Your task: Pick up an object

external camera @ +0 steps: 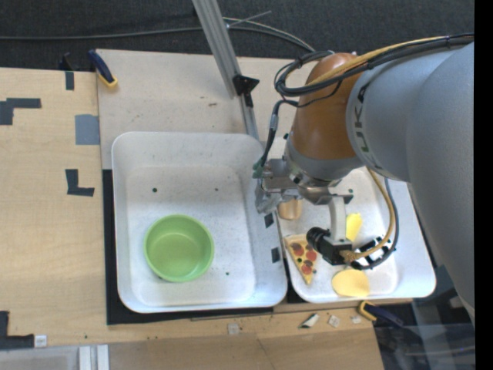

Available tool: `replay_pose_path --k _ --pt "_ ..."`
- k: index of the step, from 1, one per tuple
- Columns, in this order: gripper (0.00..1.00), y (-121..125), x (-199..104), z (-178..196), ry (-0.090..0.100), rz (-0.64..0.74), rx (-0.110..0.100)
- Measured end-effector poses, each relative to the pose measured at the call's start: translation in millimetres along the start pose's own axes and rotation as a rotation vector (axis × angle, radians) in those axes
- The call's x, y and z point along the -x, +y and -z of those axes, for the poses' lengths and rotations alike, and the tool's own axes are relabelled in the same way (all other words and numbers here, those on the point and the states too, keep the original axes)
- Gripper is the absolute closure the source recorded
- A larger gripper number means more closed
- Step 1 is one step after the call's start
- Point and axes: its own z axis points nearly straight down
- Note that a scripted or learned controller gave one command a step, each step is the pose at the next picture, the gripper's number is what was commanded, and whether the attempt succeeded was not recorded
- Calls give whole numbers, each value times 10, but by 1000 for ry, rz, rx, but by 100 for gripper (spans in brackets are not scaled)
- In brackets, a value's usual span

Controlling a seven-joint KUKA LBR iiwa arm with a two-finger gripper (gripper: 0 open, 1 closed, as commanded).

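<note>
The grey arm, nearest the lens, fills the 3 o'clock side. Its orange band sits above the gripper, which hangs low over the wall shared by the two bins. Whether the gripper is wide or narrow I cannot tell, as the wrist hides it. Nothing shows as held.

My reading is that this is the approach or descent step, with no object lifted yet. The likeliest target is the small tan object, in the right bin just beside the gripper at its 3 o'clock. A toy pizza slice lies at its 5 o'clock, a yellow piece is further toward 4, and a yellow rounded piece is near the bin's 6 o'clock rim. A green bowl sits well apart in the left bin, at 8 o'clock.

The next move calls for centring over one piece, clear of the shared wall, then closing and lifting straight up. So close to the wall, a glancing contact seems a risk.

The bins rest on a pale board on a wooden worktop that carries grey and black tape marks. Blue-and-yellow clamps grip the board, a metal strut slants in from 12 o'clock, and dark flooring lies beyond.
</note>
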Motion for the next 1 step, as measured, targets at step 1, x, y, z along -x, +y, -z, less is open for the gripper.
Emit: replay_pose_path --k 1 --pt "100 -124 -509 -54 0 1 -1"
